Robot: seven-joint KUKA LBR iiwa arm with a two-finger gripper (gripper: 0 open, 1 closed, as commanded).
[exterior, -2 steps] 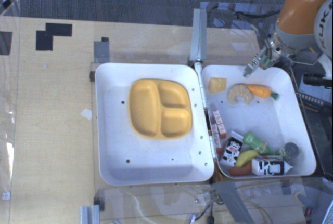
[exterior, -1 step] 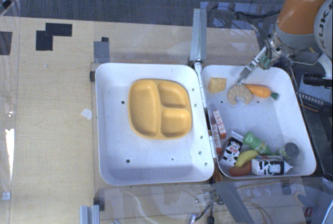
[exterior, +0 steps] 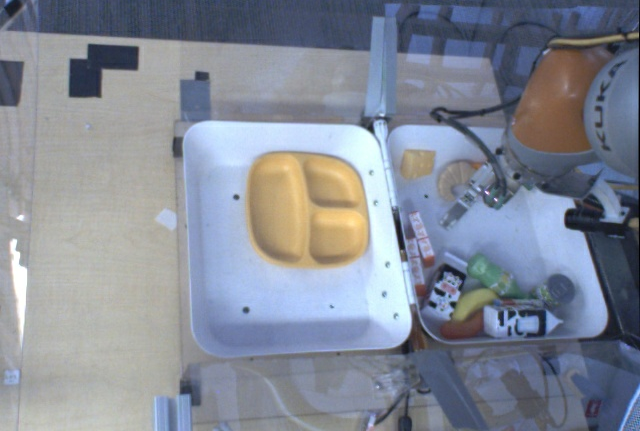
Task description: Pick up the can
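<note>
Fingers' state cannot be told; gripper (exterior: 468, 202) hovers over right bin (exterior: 560, 239), arm entering from 3 o'clock. Can (exterior: 558, 290) at bin's 5 o'clock, well apart.

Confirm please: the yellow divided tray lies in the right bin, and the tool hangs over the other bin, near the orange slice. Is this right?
Not quite. The camera view shows the yellow divided tray in the left bin, not the right one. The tool hangs over the other, right bin, near the orange slice.
</note>
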